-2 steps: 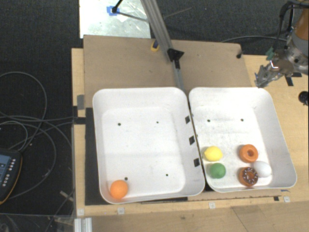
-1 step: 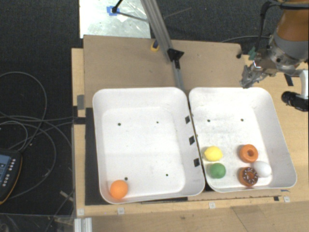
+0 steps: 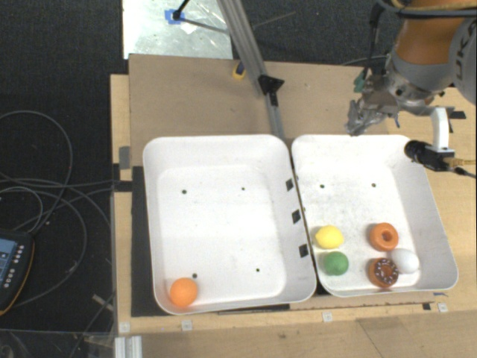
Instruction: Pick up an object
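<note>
Gripper (image 3: 363, 119) hangs above the far rim of the right bin (image 3: 425, 200), near that bin's far edge, at the end of the grey arm with the orange band (image 3: 436, 10). Its tip is small and dark against the brown bench (image 3: 320, 95); whether it is open or closed I cannot tell, and nothing can be made out in it. It is well apart from every object in the bins.

Right bin: five objects, all clustered in the near part.
- yellow ball (image 3: 329, 237), close to the bin's left wall
- green ball (image 3: 335, 263), just in front of the yellow one, nearly touching
- orange ring doughnut (image 3: 384, 236), to the right of the yellow ball
- brown doughnut with sprinkles (image 3: 383, 273), in front of the orange ring
- white ball (image 3: 405, 260), touching or just beside the brown doughnut, hard to separate from the white bin floor

The far half of this bin bears only small dark dots.

Left bin (image 3: 160, 200): one orange ball (image 3: 182, 291) in the near left corner, against the wall.

The two bins sit side by side, their inner rims touching, with dark clips along the seam.

Hard to read: the arm is cut off by the top and right edges. A black fitting (image 3: 425, 153) sits by the right bin's far right corner. A grey pole (image 3: 246, 36) slants down from the top of the view towards the bins' far edge. Cables and a dark handheld unit (image 3: 11, 267) lie on the floor at left, the unit cut by the frame.
</note>
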Robot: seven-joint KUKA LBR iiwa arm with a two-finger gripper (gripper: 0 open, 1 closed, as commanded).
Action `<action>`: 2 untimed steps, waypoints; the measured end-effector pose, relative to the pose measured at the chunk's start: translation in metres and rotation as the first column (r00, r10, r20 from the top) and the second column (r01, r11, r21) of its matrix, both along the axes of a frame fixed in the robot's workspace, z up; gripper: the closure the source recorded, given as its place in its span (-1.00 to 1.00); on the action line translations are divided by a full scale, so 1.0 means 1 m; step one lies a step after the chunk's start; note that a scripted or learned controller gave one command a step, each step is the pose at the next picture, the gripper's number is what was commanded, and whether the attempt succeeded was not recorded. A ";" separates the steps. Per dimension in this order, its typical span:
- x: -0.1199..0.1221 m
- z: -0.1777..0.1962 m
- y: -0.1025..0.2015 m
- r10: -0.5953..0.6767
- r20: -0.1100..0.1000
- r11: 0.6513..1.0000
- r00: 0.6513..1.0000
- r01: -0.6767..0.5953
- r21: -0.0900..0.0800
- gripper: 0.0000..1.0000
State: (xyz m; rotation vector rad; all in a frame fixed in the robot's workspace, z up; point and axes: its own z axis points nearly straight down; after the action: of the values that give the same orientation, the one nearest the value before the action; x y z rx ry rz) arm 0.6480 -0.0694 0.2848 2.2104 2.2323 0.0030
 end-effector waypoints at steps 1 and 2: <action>-0.002 -0.004 0.052 0.001 -0.001 1.000 1.000 -0.001 0.000 1.00; -0.005 -0.028 0.094 0.000 -0.002 1.000 1.000 0.000 0.000 1.00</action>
State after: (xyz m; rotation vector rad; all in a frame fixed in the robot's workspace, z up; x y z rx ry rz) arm 0.6427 0.0243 0.2568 2.2122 2.2331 0.0011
